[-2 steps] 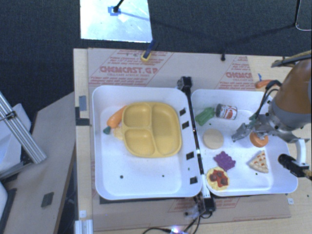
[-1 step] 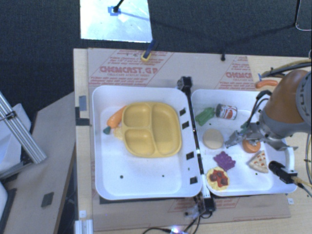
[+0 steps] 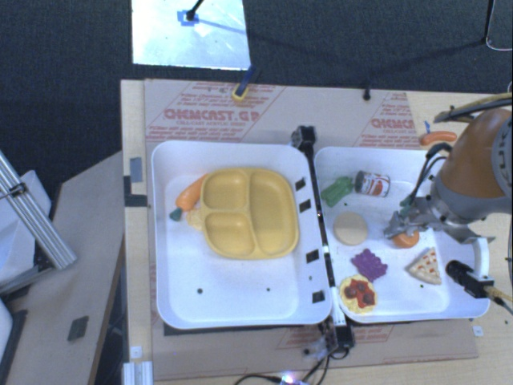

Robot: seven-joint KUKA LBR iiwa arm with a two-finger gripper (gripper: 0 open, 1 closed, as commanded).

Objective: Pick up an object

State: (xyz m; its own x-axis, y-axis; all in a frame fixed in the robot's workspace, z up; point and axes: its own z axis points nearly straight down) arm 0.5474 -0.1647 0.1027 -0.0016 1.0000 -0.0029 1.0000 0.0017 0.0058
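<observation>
Crowded right bin, roomier left bin

The yellow tray (image 3: 244, 212) and carrot (image 3: 188, 194) fill the left bin's (image 3: 172, 295) upper middle; its front floor lies bare. Cookie (image 3: 350, 228), grapes (image 3: 369, 264), pizza slice (image 3: 425, 266) and bottle (image 3: 371, 184) crowd the right bin (image 3: 401, 310).

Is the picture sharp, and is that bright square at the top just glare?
Camera view: rather soft and grainy, so the small toy foods lack fine detail; the silvery sheet above the bench reflects light and looks washed out; the white bins are bright but keep their edges; the yellow plate casts only a faint shadow; the gripper is slightly blurred.
</observation>
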